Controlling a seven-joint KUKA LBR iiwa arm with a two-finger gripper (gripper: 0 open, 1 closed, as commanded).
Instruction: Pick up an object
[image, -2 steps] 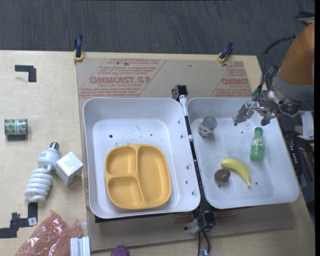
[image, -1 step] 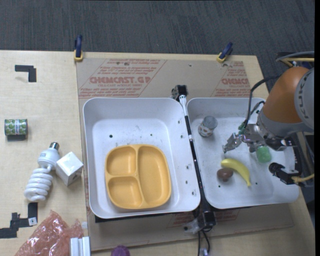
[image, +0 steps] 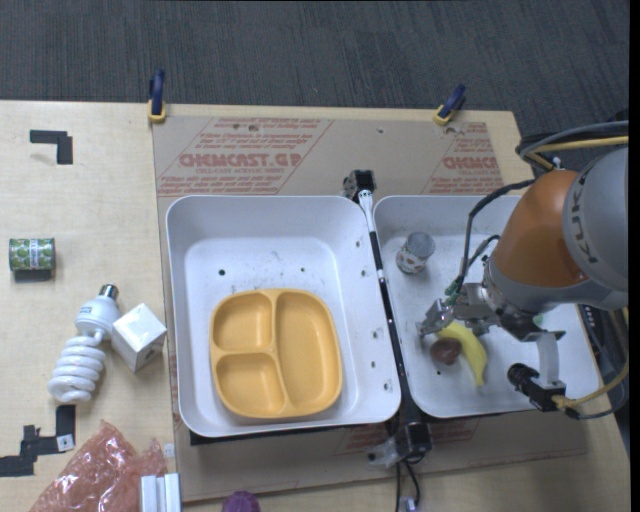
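The grey two-finger gripper (image: 437, 322) hangs low in the right white bin (image: 420, 395), just beside a curved yellow banana (image: 472, 352) and a small brown round object (image: 446, 349) that touch each other. Whether its fingers are parted or clenched, I cannot tell. The banana looks light, smooth and somewhat soft; across its thick middle seems the surest hold. A small grey-lidded jar (image: 414, 251) stands apart.

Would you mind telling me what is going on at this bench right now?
The arm is reaching into the right bin, with its end effector low over a banana and a small brown object beside it. A small grey-lidded container stands further back in that bin. The left bin holds a yellow divided plate. Nothing looks lifted yet.
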